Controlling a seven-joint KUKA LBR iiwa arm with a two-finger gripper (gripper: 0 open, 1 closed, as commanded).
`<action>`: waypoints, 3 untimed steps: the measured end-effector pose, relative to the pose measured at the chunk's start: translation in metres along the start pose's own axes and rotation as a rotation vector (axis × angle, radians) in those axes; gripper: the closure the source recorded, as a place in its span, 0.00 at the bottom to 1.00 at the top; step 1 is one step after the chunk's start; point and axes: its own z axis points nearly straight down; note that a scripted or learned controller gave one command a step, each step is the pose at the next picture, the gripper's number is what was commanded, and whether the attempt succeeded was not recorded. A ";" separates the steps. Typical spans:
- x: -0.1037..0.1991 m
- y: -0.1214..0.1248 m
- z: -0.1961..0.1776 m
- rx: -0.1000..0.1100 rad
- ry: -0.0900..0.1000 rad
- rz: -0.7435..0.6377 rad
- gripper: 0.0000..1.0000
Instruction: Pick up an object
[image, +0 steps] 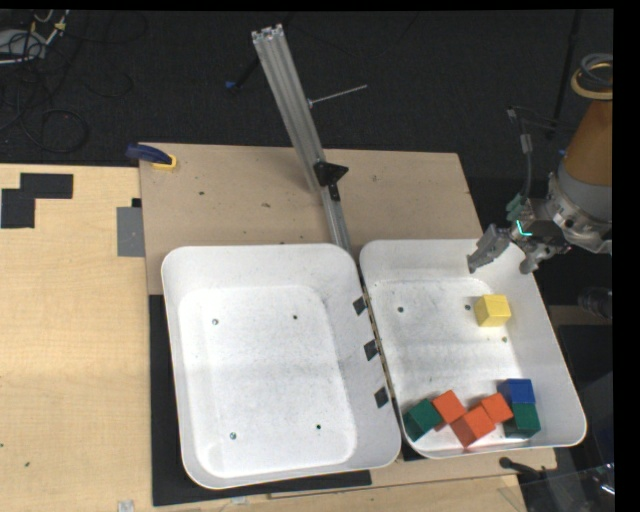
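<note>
blocks are what the task wants, and none is lifted yet. going by size: the left bin (200, 300) sits bare beside the right bin (420, 300), which holds everything. the arm (590, 150) reaches in from the right, its gripper (510, 248) hanging over the right bin's far edge with fingers apart and nothing between them. a yellow block (492, 310) lies alone just near of the gripper. a cluster (475, 415) of green, orange and blue blocks crowds the near right corner. by my judgement the pick is barely begun: descent, closing and lifting all remain.
</note>
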 end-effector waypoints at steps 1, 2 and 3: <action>-0.004 0.008 0.058 0.004 0.001 0.002 0.00; -0.007 0.007 0.103 0.005 0.001 0.002 0.00; -0.004 0.008 0.147 0.005 0.001 0.003 0.00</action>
